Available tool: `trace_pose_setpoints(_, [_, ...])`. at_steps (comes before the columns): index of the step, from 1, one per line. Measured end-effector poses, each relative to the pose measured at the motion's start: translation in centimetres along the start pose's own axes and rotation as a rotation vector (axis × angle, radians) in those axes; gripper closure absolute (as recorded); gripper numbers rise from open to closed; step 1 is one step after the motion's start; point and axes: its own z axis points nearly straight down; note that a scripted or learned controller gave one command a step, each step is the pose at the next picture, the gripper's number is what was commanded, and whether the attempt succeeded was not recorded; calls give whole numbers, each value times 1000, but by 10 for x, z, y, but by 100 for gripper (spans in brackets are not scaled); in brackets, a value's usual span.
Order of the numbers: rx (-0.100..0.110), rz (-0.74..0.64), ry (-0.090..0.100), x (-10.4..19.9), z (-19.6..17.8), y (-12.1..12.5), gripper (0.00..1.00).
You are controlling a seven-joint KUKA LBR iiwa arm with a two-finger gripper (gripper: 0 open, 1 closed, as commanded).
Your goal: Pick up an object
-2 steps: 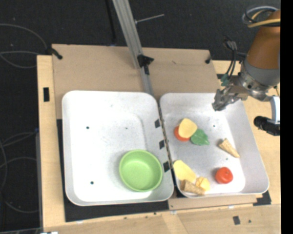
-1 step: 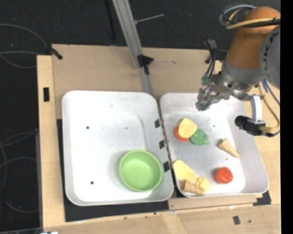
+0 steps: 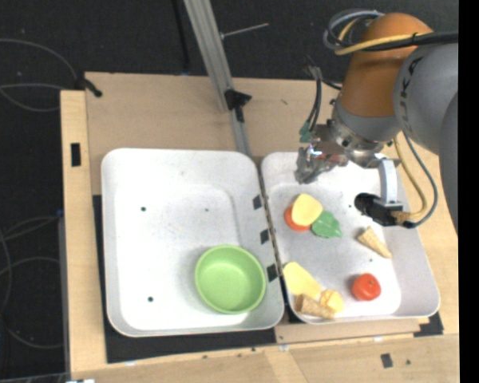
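Yellow and orange toy food lies in the right bin, just below the gripper, whose grip I cannot tell. Judged step: approach; next, descend squarely onto it and close.

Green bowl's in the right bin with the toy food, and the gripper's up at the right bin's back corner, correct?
Not quite. The camera view shows the green bowl in the left bin, alone, not with the toy food. The gripper is indeed over the right bin's back corner.
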Motion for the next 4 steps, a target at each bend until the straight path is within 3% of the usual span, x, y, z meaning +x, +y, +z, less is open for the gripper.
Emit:
trace_pose_setpoints(3, [2,-1,1,142,-9,-51,100])
trace_pose_setpoints(4, [1,3,2,141,-9,-51,0])
